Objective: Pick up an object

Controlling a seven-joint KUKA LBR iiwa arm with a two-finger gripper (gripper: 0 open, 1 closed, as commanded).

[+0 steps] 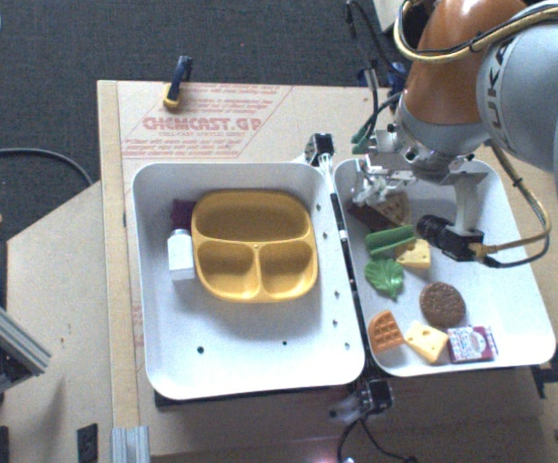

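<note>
My gripper (374,183) hangs over the far left corner of the right bin (520,307), just above a dark brown wedge (387,210). Whether it touches the wedge is not visible. Close in front of it lie a green bean pod (390,237), a yellow cheese wedge (416,255) and a green leaf (385,277). Nearer the front sit a round brown cookie (442,304), a small waffle (386,331), a second cheese piece (426,341) and a pink and white packet (472,343).
The left bin (250,355) holds a yellow divided plate (255,244), a small white bottle (181,255) and a dark purple item (182,208). A black camera module with a cable (450,237) hangs beside the wrist over the right bin. A yellow and blue clamp (177,83) lies on the board behind.
</note>
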